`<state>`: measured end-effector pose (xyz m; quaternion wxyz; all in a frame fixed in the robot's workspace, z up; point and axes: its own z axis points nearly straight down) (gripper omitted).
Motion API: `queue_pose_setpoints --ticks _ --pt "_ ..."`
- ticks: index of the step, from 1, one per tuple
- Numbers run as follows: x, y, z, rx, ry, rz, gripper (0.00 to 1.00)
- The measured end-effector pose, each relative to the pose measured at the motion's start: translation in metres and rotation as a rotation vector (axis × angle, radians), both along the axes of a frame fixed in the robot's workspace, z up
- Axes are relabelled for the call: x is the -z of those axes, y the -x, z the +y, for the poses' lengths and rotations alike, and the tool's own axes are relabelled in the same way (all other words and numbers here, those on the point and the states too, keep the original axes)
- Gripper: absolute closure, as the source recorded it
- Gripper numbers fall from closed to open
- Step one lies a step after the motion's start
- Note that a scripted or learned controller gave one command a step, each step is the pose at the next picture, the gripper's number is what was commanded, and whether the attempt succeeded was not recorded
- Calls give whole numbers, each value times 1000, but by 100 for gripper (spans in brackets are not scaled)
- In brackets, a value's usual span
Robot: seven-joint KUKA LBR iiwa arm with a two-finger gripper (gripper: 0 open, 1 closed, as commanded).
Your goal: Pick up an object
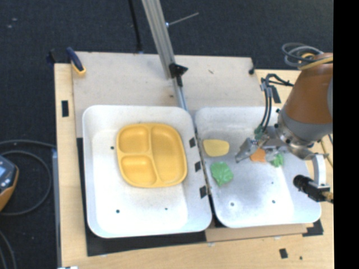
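Camera view, end effector (251, 152) beside orange object (258, 156), finger state unclear

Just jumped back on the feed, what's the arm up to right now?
The arm is reaching into the right bin, its gripper low over the bin floor next to a small orange piece. Whether it grips anything cannot be told from this view. A pale yellow piece and a green piece lie loose near the bin's left side, apart from the gripper. The left bin holds a yellow divided plate, untouched.
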<state>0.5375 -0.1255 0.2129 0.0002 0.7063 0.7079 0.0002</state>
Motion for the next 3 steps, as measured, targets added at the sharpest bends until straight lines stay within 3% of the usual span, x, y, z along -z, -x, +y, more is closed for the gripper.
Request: queue_pose_setpoints --ticks 1,2,3 --pt "63 3 0 2 0 5 0" --pt "111 0 -2 5 3 -7 0" --pt "97 -2 -2 9 0 -14 100"
